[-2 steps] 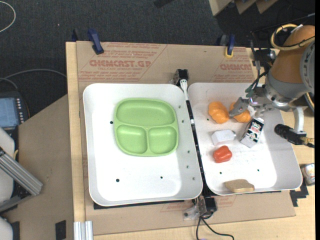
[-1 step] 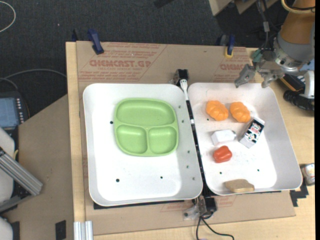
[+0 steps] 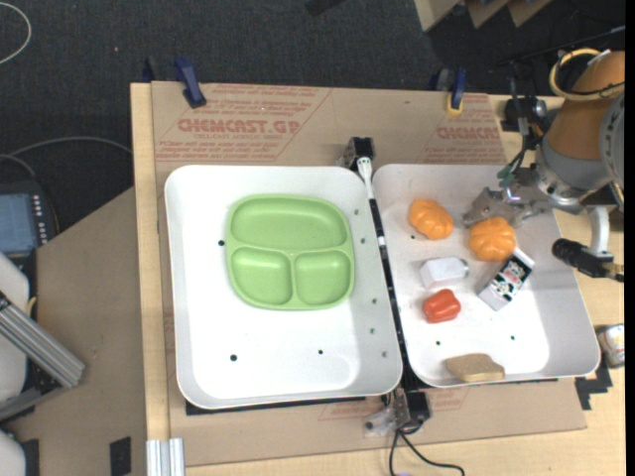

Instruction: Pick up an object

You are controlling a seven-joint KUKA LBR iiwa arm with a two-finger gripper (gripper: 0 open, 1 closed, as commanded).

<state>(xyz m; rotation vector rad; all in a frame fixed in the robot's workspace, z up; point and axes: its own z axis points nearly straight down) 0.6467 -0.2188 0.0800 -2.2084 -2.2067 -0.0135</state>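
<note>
Tan block (image 3: 473, 368) nearest; claw (image 3: 499, 204) — grip unclear — just above orange pepper (image 3: 492, 238).

Divided tray (image 3: 290, 250) in left bin (image 3: 198, 365); peppers (image 3: 431, 218), box (image 3: 504, 280), block (image 3: 474, 368) etc. in right bin (image 3: 556, 345).

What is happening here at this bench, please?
A grey robot arm with an orange band reaches in from the right over the right bin. Its gripper is low, just above an orange object, but nothing is visibly held. The same bin has a second orange object, a white block, a red object, a small printed box and a tan piece. The left bin holds a green divided tray.
</note>
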